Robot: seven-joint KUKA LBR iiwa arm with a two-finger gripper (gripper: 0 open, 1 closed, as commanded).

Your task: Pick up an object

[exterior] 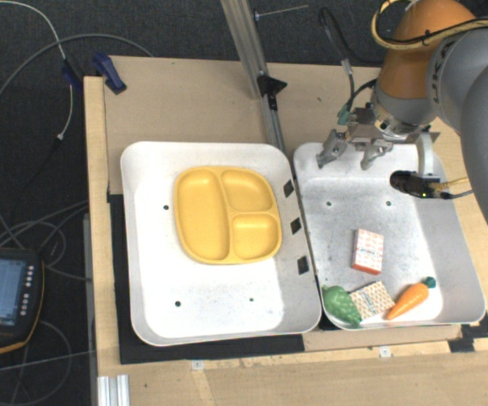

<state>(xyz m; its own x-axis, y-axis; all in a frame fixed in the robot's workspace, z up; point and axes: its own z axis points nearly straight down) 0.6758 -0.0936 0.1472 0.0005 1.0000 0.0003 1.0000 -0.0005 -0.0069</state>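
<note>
My gripper hangs over the far edge of the right bin, its fingers spread open with nothing between them. Well in front of it, a small orange and white box lies in the middle of that bin. At the bin's near edge sit a green vegetable toy, a patterned cracker-like packet and an orange carrot toy. All of these lie apart from the gripper.
A yellow divided plate rests in the left bin. A slanted metal post rises behind the gap between the bins. A black connector with a cable hangs off the wrist over the right bin's far right side.
</note>
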